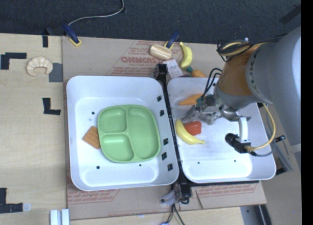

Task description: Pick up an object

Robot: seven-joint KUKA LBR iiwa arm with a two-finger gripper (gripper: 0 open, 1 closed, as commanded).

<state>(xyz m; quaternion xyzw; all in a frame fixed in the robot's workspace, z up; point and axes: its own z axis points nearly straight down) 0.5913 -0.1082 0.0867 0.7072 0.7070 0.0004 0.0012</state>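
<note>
In the right bin (230, 170) lie a yellow banana (187, 134), a red piece (193, 127) right beside it and an orange carrot (189, 100) near the far wall. My gripper (195, 116) reaches down from the arm on the right, with its tips just above the red piece and the banana. Whether it touches either one is unclear from this angle.
The left bin (80, 92) holds a green divided plate (129, 133) and a tan cracker (92, 137) at its left edge. Behind the bins sit a bread roll (160, 51), a second banana (186, 55) and a small packet (172, 67). A croissant (39, 65) lies far left.
</note>
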